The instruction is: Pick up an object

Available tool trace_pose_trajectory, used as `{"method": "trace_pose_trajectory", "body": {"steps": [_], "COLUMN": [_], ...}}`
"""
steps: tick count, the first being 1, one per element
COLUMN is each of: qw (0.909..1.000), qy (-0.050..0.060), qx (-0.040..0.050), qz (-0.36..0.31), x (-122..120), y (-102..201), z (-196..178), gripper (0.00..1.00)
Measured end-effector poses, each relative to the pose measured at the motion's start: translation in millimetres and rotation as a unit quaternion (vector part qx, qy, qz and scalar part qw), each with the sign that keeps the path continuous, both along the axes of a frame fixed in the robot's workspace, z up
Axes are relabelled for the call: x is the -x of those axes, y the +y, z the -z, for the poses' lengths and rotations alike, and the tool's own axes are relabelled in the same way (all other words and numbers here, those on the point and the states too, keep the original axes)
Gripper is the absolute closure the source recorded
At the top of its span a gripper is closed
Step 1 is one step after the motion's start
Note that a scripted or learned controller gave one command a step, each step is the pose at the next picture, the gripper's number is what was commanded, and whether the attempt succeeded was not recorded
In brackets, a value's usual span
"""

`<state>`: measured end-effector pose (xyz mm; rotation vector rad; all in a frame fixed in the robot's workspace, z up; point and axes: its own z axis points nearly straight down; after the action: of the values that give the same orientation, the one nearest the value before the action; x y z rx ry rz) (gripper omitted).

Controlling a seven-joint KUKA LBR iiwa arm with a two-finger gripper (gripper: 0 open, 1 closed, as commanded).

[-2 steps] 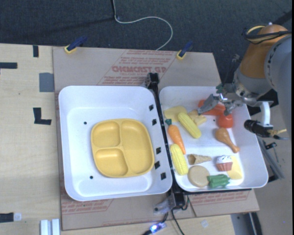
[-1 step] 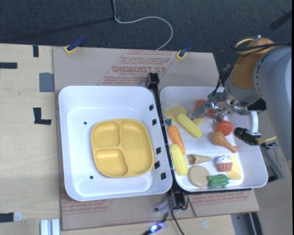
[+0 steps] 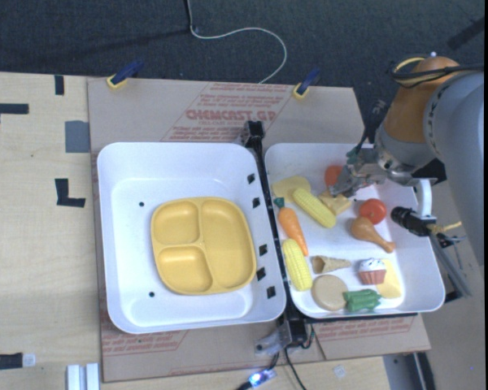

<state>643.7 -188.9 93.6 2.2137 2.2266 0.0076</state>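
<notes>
Green toy vegetable (image 3: 360,301), at 6 o'clock in the right bin (image 3: 433,281); beside it a tan cookie (image 3: 329,291) and cupcake (image 3: 372,271). Corn cobs (image 3: 296,265), carrot (image 3: 292,227), drumstick (image 3: 371,233), tomato (image 3: 373,210): scattered loose as pick candidates. Gripper (image 3: 346,181), at 12 o'clock, low over a small pale piece (image 3: 338,204); grasp state cannot be told. Left bin (image 3: 122,218): yellow divided plate (image 3: 203,244), likely the drop-off.

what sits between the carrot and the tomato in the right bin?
In the camera view, between the carrot and the tomato lies a corn cob, with a pale yellow wedge beside it.
</notes>
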Motion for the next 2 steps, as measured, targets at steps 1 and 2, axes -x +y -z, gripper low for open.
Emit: {"method": "trace_pose_trajectory", "body": {"steps": [1,2], "qw": [1.0000,1.0000], "qy": [0.003,0.003], "qx": [0.0012,0.0010], "qz": [0.001,0.001], "x": [-9.4,-12.3], "y": [2.3,10.1], "z": [-55.3,-112.2], "gripper": [1.00,1.00]}}
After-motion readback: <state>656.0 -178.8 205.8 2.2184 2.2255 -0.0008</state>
